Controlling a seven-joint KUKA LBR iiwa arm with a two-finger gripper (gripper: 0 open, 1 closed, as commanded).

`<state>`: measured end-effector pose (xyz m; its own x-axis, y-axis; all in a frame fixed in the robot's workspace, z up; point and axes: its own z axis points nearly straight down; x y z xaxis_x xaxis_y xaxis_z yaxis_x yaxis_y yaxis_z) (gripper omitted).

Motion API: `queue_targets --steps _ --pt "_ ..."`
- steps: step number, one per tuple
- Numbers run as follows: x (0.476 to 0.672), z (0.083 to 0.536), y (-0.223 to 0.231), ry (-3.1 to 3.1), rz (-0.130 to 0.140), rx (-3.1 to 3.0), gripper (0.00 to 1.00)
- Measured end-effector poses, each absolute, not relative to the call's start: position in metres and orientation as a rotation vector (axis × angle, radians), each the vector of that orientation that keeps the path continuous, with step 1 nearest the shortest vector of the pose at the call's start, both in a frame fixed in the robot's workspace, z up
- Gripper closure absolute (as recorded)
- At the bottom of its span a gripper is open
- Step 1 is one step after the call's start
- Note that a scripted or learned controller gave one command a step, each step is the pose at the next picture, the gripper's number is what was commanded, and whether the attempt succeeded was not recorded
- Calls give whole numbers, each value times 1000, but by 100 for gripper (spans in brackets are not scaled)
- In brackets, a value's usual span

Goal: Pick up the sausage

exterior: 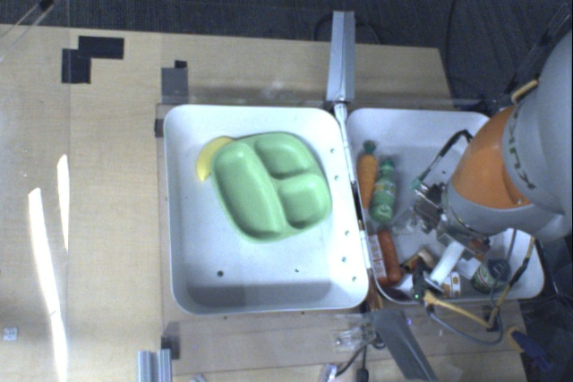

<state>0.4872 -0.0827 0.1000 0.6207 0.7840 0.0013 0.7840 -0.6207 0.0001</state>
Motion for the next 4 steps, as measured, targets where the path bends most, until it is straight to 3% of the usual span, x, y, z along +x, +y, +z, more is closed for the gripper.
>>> queue_targets --steps 1,2,3,4 --pt "488 110 -96 -1357 -4 -2835 0" --pt "497 89 -119 -1281 -18 -2871 0" --pt "488 105 -134 -1334 -6 -2847 0" --pt "488 119 -106 -1276 -5 -2872 0"
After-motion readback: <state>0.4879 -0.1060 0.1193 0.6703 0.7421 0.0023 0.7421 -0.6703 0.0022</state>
